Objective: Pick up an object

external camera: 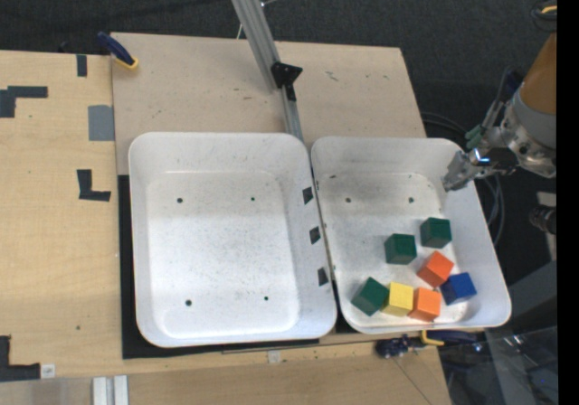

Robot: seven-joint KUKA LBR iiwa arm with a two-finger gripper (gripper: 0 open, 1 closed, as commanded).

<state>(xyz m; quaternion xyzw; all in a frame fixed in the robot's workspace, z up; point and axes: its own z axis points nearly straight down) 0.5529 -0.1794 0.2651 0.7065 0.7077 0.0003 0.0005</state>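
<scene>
Several small cubes lie in the near right corner of the right bin [362, 164]: three green cubes [435, 231] [400, 248] [369, 296], two orange ones [437, 267] [426, 303], a yellow one [401, 297] and a blue one [460, 287]. My gripper [455, 174] hangs over the bin's far right rim, up and to the right of the cubes, with nothing seen between its fingers. The arm with its orange band [545, 78] comes in from the right edge.
The left bin [217, 231] sits beside the right one. A grey metal pole [253, 14] slants across the bench behind the bins, with a black clamp [286, 75] on it. Wooden bench surface extends to the left and back.
</scene>
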